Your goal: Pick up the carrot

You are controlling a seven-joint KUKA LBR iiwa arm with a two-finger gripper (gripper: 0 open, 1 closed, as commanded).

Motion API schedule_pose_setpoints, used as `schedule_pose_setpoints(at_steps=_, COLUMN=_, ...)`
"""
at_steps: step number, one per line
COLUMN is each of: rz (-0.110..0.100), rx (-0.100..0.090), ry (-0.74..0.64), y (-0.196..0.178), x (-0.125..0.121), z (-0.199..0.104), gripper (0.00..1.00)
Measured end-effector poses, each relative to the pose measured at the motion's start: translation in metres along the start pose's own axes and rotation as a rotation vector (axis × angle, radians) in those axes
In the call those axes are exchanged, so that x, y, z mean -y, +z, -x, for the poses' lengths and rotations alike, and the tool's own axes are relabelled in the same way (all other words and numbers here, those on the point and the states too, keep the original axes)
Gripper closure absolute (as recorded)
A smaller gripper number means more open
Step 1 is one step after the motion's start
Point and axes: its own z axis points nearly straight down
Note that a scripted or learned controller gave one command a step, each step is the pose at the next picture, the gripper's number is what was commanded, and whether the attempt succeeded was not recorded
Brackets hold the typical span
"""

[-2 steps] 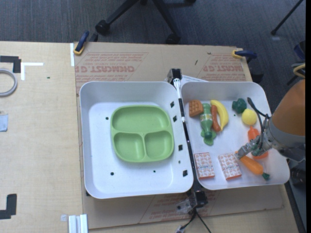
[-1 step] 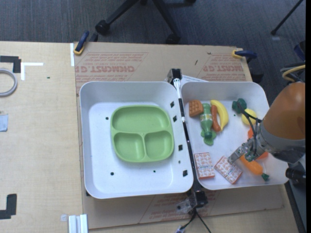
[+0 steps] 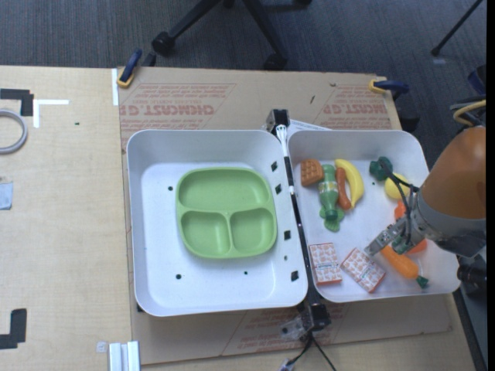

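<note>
Claw [image 3: 392, 242]: low in right bin [image 3: 433, 172]; whether its fingers are apart or together cannot be told.
Carrot [image 3: 402, 263]: just below claw, touching or nearly so.
Boxes [image 3: 344, 266]: left of claw.
Banana [image 3: 352, 180]: up-left.
Plate [image 3: 227, 212]: far left.

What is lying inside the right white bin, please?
In the right bin: a waffle, a green bottle, a banana, two small cartons and the carrot. The gripper and arm cover part of the bin's right side.
</note>
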Motion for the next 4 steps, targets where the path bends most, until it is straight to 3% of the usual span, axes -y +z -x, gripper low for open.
schedule_pose_setpoints(at_steps=1, rz=0.002, rx=0.004, ry=-0.293, y=0.008, x=-0.013, z=-0.019, gripper=1.0)
schedule_pose_setpoints(at_steps=2, rz=-0.005, rx=-0.006, ry=-0.085, y=-0.09, x=-0.018, z=0.068, gripper=1.0)
schedule_pose_setpoints(at_steps=3, rz=-0.005, rx=-0.006, ry=-0.085, y=-0.09, x=-0.018, z=0.068, gripper=0.0)
schedule_pose_setpoints(at_steps=4, rz=-0.004, rx=-0.007, ry=-0.156, y=0.004, x=0.017, z=0.022, gripper=0.0)
